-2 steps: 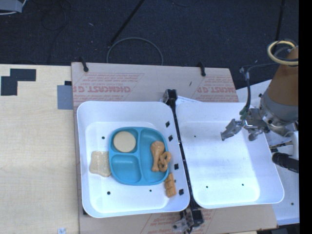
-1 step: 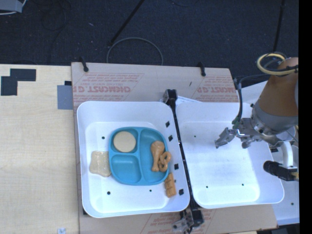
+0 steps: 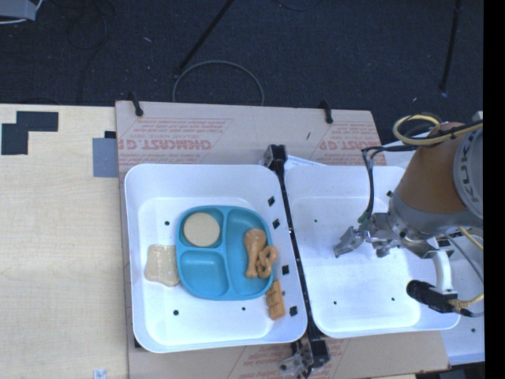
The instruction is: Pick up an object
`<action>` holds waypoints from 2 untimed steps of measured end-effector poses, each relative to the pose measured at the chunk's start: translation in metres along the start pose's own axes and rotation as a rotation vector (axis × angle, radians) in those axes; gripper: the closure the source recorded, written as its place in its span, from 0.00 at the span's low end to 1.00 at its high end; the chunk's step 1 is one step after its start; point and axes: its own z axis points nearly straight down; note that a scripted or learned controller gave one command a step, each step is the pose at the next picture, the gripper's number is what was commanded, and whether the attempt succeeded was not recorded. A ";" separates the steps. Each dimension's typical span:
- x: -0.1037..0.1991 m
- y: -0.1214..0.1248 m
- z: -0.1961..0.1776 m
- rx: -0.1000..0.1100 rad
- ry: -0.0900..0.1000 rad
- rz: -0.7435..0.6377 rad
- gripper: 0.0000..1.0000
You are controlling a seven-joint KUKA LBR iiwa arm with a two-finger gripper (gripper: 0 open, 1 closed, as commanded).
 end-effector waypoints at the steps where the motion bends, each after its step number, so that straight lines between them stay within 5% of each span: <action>1: 0.001 0.000 0.038 -0.005 -0.002 0.001 0.00; 2: -0.001 0.001 0.026 -0.006 -0.002 0.007 1.00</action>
